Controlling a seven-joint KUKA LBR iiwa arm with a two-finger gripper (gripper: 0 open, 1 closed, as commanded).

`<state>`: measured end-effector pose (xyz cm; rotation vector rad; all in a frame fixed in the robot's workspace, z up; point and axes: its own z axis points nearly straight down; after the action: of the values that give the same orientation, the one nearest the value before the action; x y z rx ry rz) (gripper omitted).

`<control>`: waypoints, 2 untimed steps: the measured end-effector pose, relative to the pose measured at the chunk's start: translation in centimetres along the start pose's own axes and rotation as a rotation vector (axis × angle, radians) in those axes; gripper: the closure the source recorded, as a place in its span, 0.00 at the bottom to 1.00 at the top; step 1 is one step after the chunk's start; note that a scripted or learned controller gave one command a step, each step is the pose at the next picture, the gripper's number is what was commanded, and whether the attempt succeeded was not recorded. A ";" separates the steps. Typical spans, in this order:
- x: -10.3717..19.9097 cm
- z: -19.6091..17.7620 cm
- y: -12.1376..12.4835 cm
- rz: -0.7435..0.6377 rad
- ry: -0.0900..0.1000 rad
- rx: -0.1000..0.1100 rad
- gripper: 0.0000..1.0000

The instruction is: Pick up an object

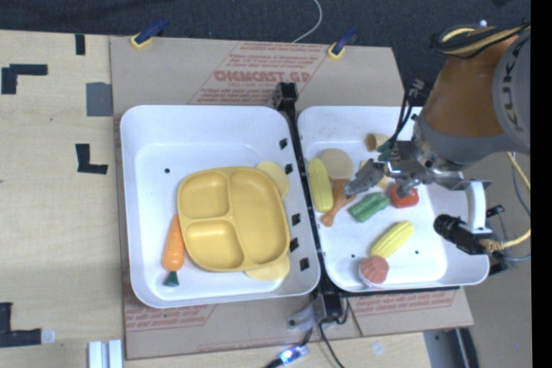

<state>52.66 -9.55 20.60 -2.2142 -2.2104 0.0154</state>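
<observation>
**Pincer poised over the toy food in the right bin**

The pincer hangs open, holding nothing, just above the green vegetable in the right bin. That toy looks light, stiff and smooth; gripping across its narrow middle seems safest against slipping. Around it lie two yellow corn cobs, one red piece and one pink-ended piece. The left bin holds one yellow divided tray and one carrot.
</observation>
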 end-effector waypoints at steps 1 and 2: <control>0.0 -0.7 0.3 -0.003 -0.002 -0.014 0.00; -0.7 4.7 -0.5 -0.002 -0.002 -0.008 0.00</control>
<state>52.11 -10.28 15.93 -2.2175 -2.2171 0.0083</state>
